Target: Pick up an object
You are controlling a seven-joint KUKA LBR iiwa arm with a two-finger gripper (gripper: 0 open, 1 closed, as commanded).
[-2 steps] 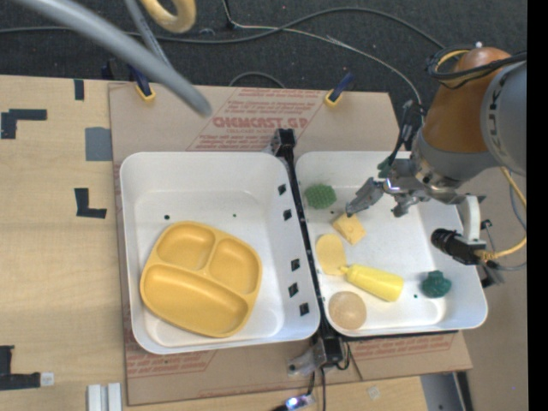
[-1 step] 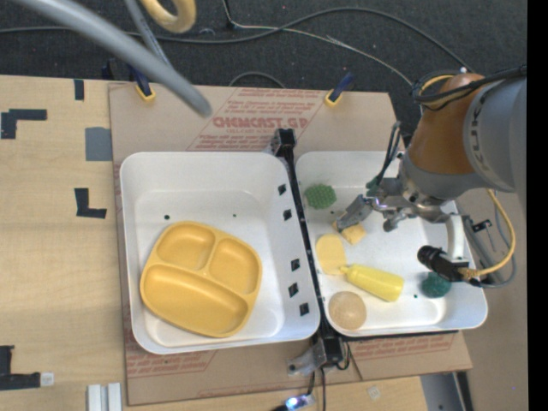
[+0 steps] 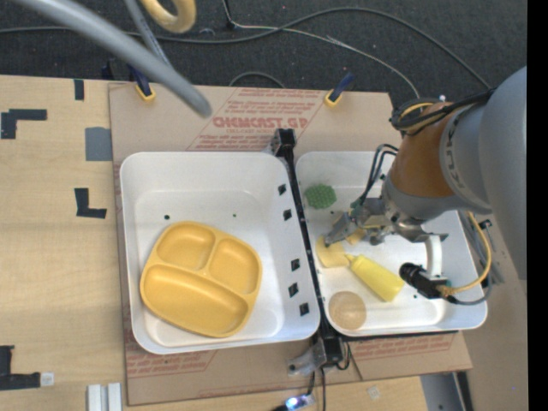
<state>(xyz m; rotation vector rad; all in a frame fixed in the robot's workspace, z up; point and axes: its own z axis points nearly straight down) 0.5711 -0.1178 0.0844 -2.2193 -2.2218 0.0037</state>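
In the right bin (image 3: 462, 319) lie a green broccoli-like piece (image 3: 321, 196), a pale yellow block (image 3: 330, 254), a yellow mustard bottle (image 3: 377, 277) and a tan round ball (image 3: 348, 309). My gripper (image 3: 349, 228) hangs low over the bin, just above the pale yellow block and right of the green piece. Its dark fingers (image 3: 339, 229) point left toward the divider. I see nothing held between them.
The left bin (image 3: 137, 187) holds a yellow divided plate (image 3: 201, 277). A black divider (image 3: 295, 229) runs between the bins. Cables and a grey hose (image 3: 103, 28) lie beyond the cardboard at the back. The grey arm (image 3: 479, 152) covers the right bin's far right side.
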